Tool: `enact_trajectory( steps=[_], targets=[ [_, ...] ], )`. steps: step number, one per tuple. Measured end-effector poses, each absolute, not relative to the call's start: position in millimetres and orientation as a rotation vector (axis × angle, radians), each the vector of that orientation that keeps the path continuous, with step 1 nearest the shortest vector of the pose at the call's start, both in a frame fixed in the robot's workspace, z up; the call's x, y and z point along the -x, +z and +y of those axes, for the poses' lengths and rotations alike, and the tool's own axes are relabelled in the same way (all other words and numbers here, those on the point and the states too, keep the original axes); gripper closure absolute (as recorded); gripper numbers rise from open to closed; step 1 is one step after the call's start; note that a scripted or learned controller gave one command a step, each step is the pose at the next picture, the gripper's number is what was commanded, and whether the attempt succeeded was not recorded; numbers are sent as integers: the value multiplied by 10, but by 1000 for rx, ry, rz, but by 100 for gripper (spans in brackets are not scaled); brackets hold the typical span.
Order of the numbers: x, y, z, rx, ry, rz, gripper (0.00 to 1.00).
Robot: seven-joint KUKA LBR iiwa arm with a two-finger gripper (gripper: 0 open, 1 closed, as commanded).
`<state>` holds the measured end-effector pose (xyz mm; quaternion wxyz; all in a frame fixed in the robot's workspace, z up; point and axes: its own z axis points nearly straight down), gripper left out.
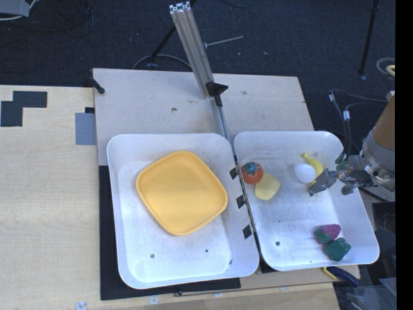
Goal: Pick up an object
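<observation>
Arm (387,141): seen at right edge, over right bin's rim.
End effector (330,181): seen low over right bin (290,244), just beside egg; open/shut state can't be told; nothing seen held.
Egg (304,172): white, upper part of right bin, touching banana (314,163).
Tomato (251,171): by left wall, w/ yellow piece (267,187) next to it.
Plate (181,191): yellow, laid in left bin (129,250).
Near corner, right bin: purple item (330,230) & green item (337,248), touching.

dark carpet floor (290,24), pale wooden bench (45,205)
</observation>
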<state>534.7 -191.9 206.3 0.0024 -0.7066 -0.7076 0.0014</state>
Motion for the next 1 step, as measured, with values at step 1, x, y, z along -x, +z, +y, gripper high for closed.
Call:
enact_trajectory(
  steps=[1],
  targets=[
    [-5431,1495,-1929,2217,4,-2220,0]
  ],
)
